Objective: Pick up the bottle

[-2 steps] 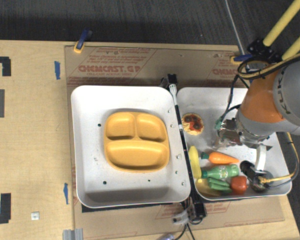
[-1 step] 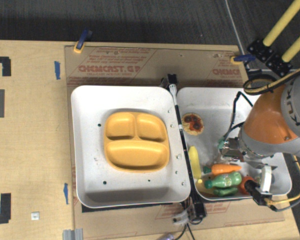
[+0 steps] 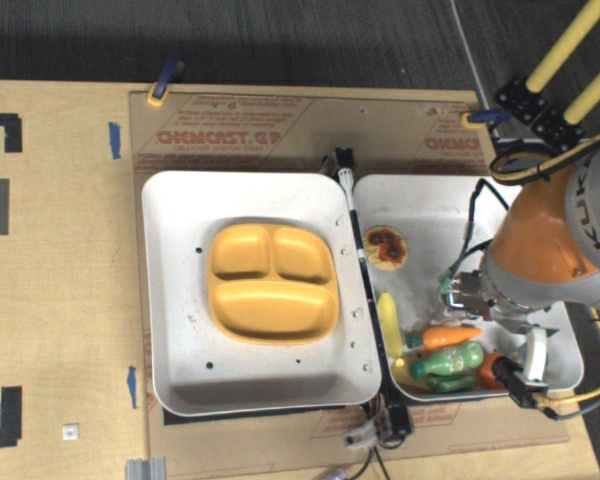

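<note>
Bottle point(image 3: 446, 365) beside carrot point(image 3: 450, 336); "CHEMCAST GP" board point(image 3: 210, 136)

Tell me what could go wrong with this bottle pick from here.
The green bottle lies wedged among the carrot, a yellow item and a red item, so the tool, close beside them, may grab or knock a neighbour instead. It also lies by the right bin's near wall, which could obstruct the descent.

Dark grey floor point(image 3: 280, 18) runs across the top, looks like carpet. Below that is a pale wood surface point(image 3: 60, 298) with a brown cardboard sheet point(image 3: 310, 118) lying flat on it, red lettering along its far edge. There are bits of blue tape point(image 3: 114, 140) and black tape marks point(image 3: 2, 133) on the left. Lighting is soft and even.
</note>
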